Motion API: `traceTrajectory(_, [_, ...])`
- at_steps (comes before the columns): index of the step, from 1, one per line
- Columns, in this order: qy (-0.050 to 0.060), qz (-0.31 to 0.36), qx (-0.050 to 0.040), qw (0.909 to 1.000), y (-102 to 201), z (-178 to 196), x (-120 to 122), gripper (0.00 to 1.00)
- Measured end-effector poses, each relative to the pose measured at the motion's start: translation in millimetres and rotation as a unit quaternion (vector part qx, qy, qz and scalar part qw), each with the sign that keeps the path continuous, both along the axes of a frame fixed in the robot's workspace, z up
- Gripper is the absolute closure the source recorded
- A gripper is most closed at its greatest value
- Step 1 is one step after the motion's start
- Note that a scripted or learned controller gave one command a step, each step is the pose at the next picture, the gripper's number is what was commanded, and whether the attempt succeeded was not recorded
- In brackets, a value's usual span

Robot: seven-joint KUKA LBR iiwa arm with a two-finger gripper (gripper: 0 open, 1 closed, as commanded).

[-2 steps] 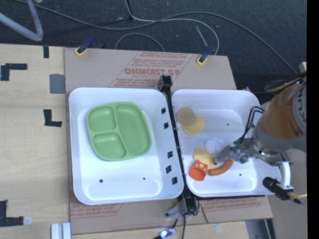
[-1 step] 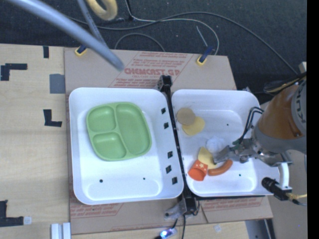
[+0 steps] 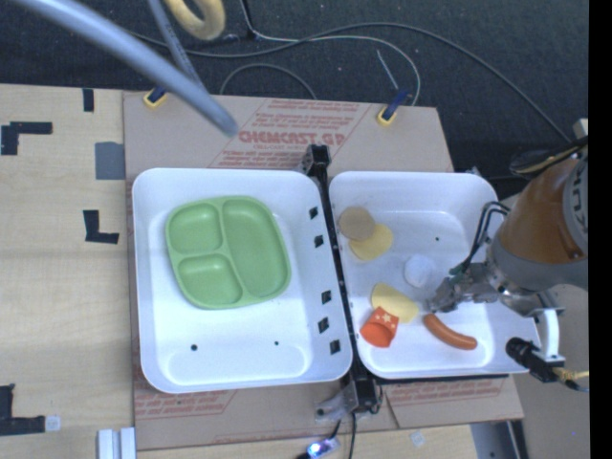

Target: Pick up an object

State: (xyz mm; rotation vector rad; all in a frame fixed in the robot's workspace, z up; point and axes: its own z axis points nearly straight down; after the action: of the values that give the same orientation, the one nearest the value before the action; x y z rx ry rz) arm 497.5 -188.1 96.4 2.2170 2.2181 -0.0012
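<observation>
In right bin [image 3: 449, 187] | end effector [image 3: 446, 297] above sausage [image 3: 449, 332] | grip state unclear

From my console, two glossy white plastic bins [image 3: 153, 256] sit on matt brown cardboard [image 3: 287, 132] over pale wood-grain bench [image 3: 57, 275]; the green divided plate [image 3: 228, 251] looks smooth plastic, the sausage [image 3: 449, 332] shiny.

Two white bins sit side by side: the left bin [image 3: 153, 285] and the right bin [image 3: 421, 185]. One green divided plate [image 3: 228, 251] lies in the left; one sausage [image 3: 449, 332] and one red cup [image 3: 380, 328] in the right.
</observation>
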Motion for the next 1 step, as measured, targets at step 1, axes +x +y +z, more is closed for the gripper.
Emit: traceTrajectory(1, [0.001, 0.000, 0.0018, 1.0000, -2.1, 42.1, -0.3, 1.00])
